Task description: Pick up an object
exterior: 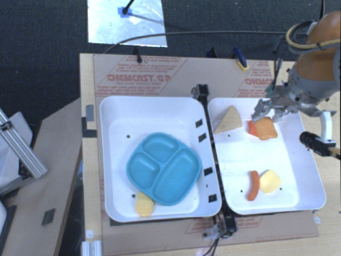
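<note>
right now the end effector (265, 112) sits low over the far part of the right bin (311, 196), its tip just above or touching the orange piece (265, 129) that lies near the bin's back wall. whether it is open or closed i cannot tell from this slanted view, and nothing shows clearly gripped in it, so i would not call the piece held.

the orange piece looks like a small toy food item, probably hollow plastic: light, fairly stiff, with a smooth skin that could slip out of a shallow pinch. its outline is lumpy and not round, so the better hold is likely across its narrower width, low down near the bin floor, rather than on the rounded top.

just beside it, toward the divider, lies a tan wedge (229, 120), near enough to be nudged if the approach drifts left. well apart, at the near end of the same bin, a small orange sausage (252, 185) lies touching a yellow lump (269, 181).

the left bin (114, 143) carries a blue divided plate (163, 167) with a small yellow piece (143, 205) at its near edge. both bins rest on the tabletop (160, 73).
</note>
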